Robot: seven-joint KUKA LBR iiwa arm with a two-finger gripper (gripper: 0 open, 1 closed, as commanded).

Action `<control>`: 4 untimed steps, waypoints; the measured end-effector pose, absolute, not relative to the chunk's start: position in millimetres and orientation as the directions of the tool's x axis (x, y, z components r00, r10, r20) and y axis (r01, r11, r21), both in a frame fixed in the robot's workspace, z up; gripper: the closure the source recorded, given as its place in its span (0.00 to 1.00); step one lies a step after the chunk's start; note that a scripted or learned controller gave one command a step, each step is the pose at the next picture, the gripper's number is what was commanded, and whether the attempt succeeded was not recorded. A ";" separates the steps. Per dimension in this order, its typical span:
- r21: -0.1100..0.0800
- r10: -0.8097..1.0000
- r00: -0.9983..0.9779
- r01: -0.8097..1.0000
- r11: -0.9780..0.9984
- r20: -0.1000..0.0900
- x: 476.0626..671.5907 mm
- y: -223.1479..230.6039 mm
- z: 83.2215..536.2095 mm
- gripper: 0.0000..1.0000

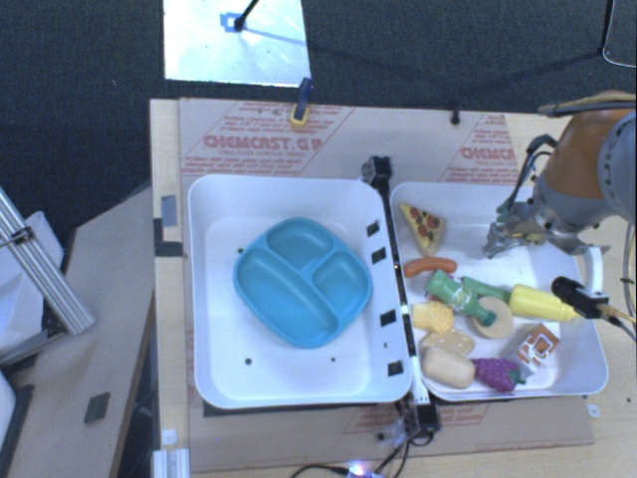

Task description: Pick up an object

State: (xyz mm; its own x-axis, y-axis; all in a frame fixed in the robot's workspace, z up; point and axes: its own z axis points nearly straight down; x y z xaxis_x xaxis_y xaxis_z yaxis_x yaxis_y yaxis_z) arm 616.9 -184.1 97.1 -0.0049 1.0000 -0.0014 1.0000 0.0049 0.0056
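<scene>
A blue divided tray (302,281) lies in the left bin (214,366). The right bin (587,366) holds the toys: pizza slice (423,225), sausage (429,265), green bottle (463,297). The claw (506,235) hovers over bare floor by the pizza; whether it is wide or narrow I cannot tell. It should centre over one separate toy before descending.

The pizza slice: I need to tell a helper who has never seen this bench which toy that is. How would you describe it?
Look in the right-hand white bin, the one crowded with toy food, at its far left corner beside the divider. The pizza slice lies alone there, just above the orange-red sausage. It is the only flat triangle, yellow with red dots.
</scene>
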 end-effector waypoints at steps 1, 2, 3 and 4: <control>0.008 1.000 -0.006 1.000 0.006 -0.001 619.9 -173.6 152.9 1.00; 0.009 1.000 -0.006 1.000 0.006 -0.002 628.4 -178.3 215.0 1.00; 0.005 1.000 -0.006 1.000 0.006 -0.001 629.5 -178.4 225.6 1.00; 0.001 1.000 -0.009 1.000 0.009 0.002 618.5 -120.3 218.8 1.00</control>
State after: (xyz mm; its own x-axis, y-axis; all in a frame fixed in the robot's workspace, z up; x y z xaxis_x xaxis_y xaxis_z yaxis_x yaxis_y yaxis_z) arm 618.5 -120.3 218.8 -0.0090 1.0000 0.0022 1.0000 0.0090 0.0012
